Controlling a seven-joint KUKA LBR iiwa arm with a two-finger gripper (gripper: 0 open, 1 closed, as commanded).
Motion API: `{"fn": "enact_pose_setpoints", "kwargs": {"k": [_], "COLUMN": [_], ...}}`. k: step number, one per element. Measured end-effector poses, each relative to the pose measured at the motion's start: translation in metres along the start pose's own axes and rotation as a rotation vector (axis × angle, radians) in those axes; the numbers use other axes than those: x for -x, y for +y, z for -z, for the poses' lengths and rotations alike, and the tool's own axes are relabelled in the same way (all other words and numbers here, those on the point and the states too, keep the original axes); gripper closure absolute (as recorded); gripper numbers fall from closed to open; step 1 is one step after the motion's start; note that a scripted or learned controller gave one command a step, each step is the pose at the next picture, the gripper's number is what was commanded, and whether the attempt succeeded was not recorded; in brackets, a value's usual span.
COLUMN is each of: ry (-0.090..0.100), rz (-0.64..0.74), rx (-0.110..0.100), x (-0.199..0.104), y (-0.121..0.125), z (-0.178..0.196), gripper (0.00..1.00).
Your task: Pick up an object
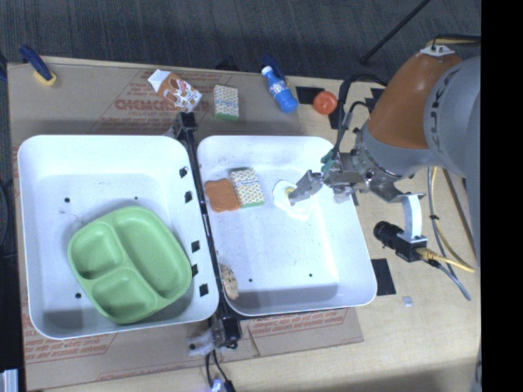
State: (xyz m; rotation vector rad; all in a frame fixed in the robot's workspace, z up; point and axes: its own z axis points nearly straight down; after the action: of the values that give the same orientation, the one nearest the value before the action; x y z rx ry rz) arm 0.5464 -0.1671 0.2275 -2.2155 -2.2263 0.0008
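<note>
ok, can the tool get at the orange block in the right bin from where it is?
Probably yes. The orange block lies uncovered on the bin floor, with a patterned block touching its right side; the tool hovers just right of both, over a pale object.

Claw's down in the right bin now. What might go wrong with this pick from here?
1. The claw sits over a pale, flat item that hardly stands out from the white bin; it may close on nothing.
2. The orange block and patterned box lie touching just beside it; a sideways drift could shove them.
</note>
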Motion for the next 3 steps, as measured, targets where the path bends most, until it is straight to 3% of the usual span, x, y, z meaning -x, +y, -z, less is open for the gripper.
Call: {"fn": "enact_pose_setpoints", "kwargs": {"k": [1, 2, 3], "ry": [0.0, 0.0, 0.0], "rz": [0.002, 0.001, 0.001], "rx": [-0.002, 0.001, 0.001], "x": [-0.049, -0.085, -0.085], "y": [-0.058, -0.067, -0.067], "z": [0.01, 0.042, 0.042], "gripper": [0.0, 0.0, 0.0]}}
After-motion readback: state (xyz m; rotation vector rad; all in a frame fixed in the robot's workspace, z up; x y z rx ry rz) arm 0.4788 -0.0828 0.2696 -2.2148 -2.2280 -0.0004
